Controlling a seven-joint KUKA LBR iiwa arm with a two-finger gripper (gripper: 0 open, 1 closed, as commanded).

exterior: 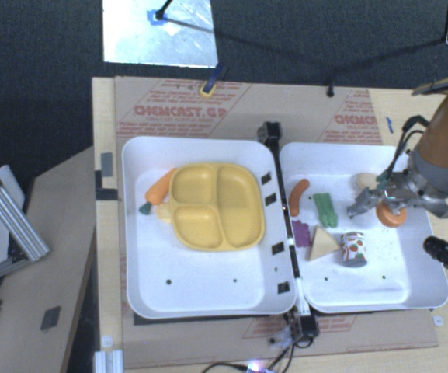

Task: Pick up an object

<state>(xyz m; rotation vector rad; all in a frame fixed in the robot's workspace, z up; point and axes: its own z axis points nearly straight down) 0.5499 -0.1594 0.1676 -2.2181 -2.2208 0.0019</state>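
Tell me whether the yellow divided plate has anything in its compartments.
Empty. The yellow divided plate in the left white bin shows bare yellow in every compartment; the orange toy carrot lies against its outer left rim.

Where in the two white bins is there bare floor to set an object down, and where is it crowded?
Free: left bin floor in front of the yellow plate; right bin front strip below the cup. Crowded: between the sausage, green piece, cheese wedge and gripper.

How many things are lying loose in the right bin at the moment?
7: a sausage, a green piece, a purple piece, a cheese wedge, a small cup, an egg, an orange piece. The arm may hide more.
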